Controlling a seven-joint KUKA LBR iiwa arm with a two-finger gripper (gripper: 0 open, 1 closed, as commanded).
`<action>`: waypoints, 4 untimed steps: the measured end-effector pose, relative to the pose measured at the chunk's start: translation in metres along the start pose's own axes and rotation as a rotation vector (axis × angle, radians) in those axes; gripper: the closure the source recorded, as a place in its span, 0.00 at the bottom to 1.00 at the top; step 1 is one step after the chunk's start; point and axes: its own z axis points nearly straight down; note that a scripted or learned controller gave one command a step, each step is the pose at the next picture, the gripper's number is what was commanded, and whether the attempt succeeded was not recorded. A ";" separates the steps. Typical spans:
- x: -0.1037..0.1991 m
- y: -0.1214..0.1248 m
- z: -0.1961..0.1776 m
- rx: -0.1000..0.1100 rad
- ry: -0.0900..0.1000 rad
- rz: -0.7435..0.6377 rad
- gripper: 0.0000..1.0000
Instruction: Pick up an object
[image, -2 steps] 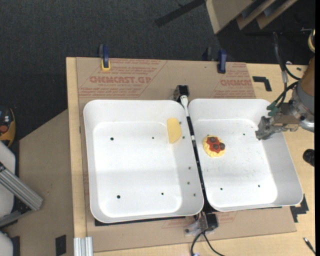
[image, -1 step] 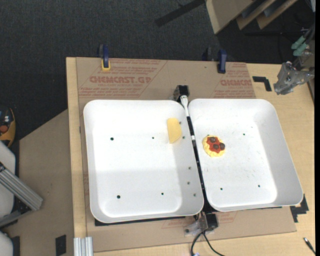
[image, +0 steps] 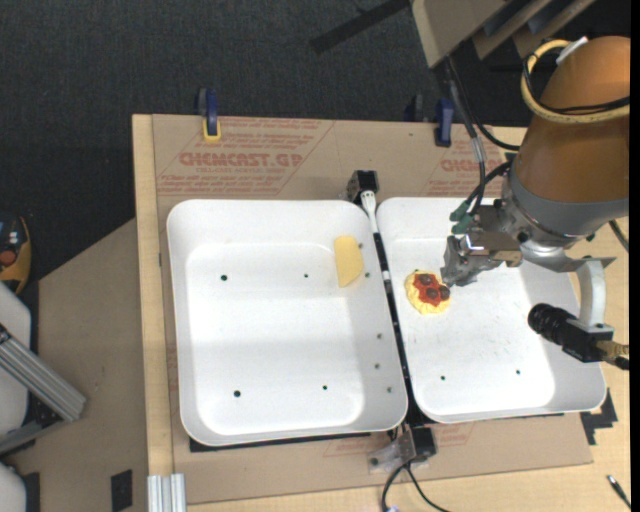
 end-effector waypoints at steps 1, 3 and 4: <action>-0.154 -0.030 -0.079 -0.028 -0.012 0.024 1.00; -0.105 0.056 -0.173 -0.041 -0.009 0.004 1.00; -0.059 0.050 -0.037 -0.004 0.000 0.003 1.00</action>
